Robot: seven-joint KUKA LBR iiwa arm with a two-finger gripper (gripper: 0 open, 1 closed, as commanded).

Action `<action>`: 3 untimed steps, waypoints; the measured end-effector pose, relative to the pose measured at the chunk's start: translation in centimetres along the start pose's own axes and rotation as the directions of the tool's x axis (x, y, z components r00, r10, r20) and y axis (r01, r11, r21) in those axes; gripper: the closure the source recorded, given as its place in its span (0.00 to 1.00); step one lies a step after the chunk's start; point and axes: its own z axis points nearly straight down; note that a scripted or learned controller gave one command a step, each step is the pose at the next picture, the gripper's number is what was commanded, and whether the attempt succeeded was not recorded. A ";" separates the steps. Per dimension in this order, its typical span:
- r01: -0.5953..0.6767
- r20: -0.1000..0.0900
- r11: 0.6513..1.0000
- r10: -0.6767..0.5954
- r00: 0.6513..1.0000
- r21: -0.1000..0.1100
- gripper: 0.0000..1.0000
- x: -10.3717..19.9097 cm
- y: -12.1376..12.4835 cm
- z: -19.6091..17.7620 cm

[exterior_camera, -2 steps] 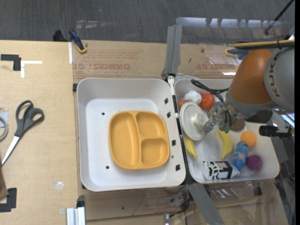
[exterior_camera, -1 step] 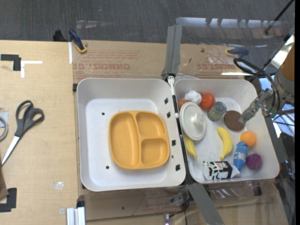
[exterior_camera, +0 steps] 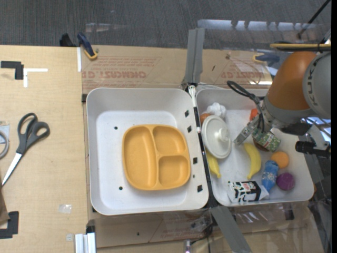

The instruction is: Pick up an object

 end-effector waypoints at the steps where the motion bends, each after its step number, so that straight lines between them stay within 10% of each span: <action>1: 0.081 -0.002 0.997 -0.081 0.997 0.001 1.00 3.9 3.7 -14.1; 2: -0.095 0.000 0.995 0.095 0.995 0.001 1.00 3.1 8.8 -19.1; 3: 0.155 0.000 0.988 -0.155 0.988 0.000 1.00 -5.1 2.8 -16.1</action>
